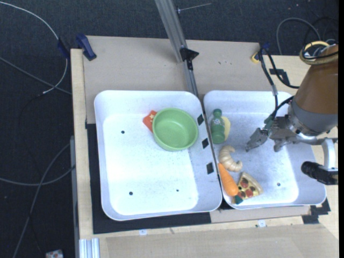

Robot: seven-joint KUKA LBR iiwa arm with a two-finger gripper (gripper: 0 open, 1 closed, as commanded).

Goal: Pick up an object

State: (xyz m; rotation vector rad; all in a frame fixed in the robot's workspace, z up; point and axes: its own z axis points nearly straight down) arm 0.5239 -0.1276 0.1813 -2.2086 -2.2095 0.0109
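Nearest us, at the front of the right bin, we see a pizza slice touching the tip of a carrot, both tight against the bin's left wall. Just behind the carrot lies a croissant, touching it or nearly so. Farther back along the same wall stands a green bottle with a yellow item tucked behind it, too hidden to name.

All the right-bin things crowd that left wall, so we note the divider wall and the metal pole slanting over it as what hems them in.

The gripper hangs over the middle of the right bin, right of the croissant and apart from it. Its fingers look slightly parted with nothing between them. The arm comes in from the right.

In the left bin, a green bowl sits at the back right, with a red-orange piece poking out from behind its left rim, touching it.
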